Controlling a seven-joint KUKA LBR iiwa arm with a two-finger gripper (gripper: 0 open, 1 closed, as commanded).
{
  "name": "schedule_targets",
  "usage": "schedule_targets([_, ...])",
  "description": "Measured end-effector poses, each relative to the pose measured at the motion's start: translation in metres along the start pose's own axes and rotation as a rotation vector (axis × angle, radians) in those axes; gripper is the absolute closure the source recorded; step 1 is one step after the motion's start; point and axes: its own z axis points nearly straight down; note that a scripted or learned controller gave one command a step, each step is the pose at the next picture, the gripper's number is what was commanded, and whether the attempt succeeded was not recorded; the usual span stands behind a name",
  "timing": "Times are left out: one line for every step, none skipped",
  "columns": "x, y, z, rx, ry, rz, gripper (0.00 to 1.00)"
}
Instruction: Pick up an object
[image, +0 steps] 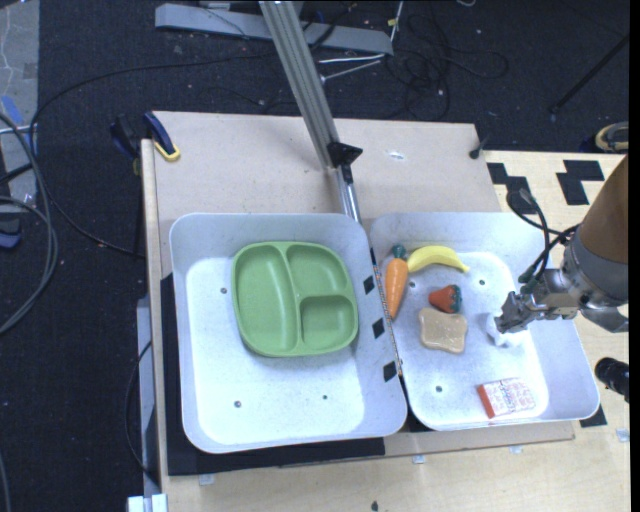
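In the right bin (560, 400) lie a yellow banana (437, 259), an orange carrot (396, 285), a red strawberry (446, 297), a tan slice of bread (443, 331) and a small red-and-white packet (509, 397). My gripper (508, 322) hangs low over the right side of that bin, to the right of the bread and above the packet. Something small and white shows at its tips. The arm reaches in from the right edge.
The left bin (210, 400) holds a green divided plate (296, 298). A metal pole (310, 90) slants down to the seam between the bins. Black clips (380, 325) sit along that seam.
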Motion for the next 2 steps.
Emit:
schedule_targets([0.064, -0.001, 0.002, -0.001, 0.000, -0.001, 1.00])
schedule_targets([0.121, 0.000, -0.008, -0.002, 0.000, -0.002, 1.00])
